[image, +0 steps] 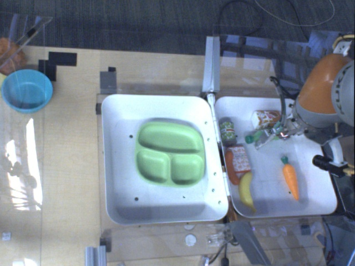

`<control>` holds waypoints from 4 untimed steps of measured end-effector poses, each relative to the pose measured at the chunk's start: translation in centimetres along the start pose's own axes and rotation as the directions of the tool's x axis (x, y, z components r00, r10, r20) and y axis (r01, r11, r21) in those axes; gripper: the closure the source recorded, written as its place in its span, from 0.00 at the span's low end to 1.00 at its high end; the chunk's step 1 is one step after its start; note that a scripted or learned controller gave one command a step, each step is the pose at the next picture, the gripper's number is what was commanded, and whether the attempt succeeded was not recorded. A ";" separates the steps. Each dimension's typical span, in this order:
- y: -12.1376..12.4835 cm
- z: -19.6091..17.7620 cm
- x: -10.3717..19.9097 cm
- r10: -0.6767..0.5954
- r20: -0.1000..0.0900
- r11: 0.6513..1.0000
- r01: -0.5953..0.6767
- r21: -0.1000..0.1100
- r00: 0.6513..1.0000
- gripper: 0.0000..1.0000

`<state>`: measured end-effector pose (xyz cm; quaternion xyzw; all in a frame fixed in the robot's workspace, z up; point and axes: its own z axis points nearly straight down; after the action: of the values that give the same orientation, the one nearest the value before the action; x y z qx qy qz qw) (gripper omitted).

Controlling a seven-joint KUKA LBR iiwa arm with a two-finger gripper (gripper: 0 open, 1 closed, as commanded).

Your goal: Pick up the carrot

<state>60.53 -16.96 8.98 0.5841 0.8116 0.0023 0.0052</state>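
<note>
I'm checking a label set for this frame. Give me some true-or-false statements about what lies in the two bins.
1. The carrot lies in the right bin. True.
2. A green tray with compartments sits in the left bin. True.
3. The banana lies in the green tray. False: it lies in the right bin, near the left wall, below a red packet.
4. The carrot's green top points toward the far side of the bin. True.
5. The carrot touches the banana. False: bare bin floor separates them.
6. The blue bowl sits in the left bin. False: it stands on the bench, left of both bins.
</note>
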 end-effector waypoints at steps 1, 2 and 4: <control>-5.2 -0.1 -1.6 -0.325 0.001 0.946 0.325 -0.001 0.946 0.00; -2.3 0.1 -0.6 -0.027 -0.001 1.000 0.027 0.000 1.000 0.00; -0.3 0.2 -3.5 -0.295 -0.001 0.956 0.295 0.000 0.956 0.00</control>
<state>61.38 -20.37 8.84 0.4566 0.8896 0.0015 0.0052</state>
